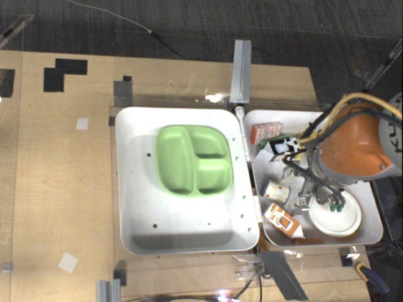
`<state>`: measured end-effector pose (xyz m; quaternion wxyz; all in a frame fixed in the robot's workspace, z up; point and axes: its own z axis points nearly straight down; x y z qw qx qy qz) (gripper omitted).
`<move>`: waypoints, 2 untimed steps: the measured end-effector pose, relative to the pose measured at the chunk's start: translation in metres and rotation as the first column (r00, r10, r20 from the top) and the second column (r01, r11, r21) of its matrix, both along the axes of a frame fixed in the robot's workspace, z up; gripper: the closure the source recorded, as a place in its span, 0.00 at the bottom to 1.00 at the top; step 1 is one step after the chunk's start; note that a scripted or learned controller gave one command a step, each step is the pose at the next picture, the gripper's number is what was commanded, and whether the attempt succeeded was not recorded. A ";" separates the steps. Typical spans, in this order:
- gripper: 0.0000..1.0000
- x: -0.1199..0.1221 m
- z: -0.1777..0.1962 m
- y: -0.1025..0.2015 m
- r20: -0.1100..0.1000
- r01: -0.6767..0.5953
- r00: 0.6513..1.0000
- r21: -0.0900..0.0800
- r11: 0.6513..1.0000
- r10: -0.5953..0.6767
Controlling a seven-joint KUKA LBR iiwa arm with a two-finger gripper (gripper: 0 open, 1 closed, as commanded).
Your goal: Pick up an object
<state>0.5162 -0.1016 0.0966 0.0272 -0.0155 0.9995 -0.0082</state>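
The pincer (318, 197) hangs low inside the right-hand shallow white bin (376, 234), under the grey arm with its orange band (352, 146). The wrist and cabling cover its tip from above, so I cannot tell whether it is spread or pressed together, and nothing can be seen gripped in it. It is just beside the far-left rim of a white round dish (340, 222), perhaps touching it; the view does not settle that.

I judge the pick not yet made: every item in view rests on a bin floor and none is lifted. What is left is to close on something and raise it clear.

The left-hand shallow white bin (135, 168) holds a light green plastic tray with three compartments (192, 159) near its middle, well apart from the pincer. In the right bin:

- The dish lies near and to the right, with something small and green at its centre.
- An orange and white carton (281, 220) lies tilted at the near left.
- A red and white printed packet (266, 132) lies at the far left.
- A small pale cup-like piece (275, 190) sits between carton and packet, just left of the pincer.

The dish and the pale piece look the likeliest targets.
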 end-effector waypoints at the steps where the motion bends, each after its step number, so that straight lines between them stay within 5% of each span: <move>1: 0.00 0.002 0.000 0.003 0.000 0.181 0.984 0.002 0.984 -0.181; 2: 0.00 0.004 -0.004 0.015 -0.031 0.281 0.959 0.016 0.960 -0.280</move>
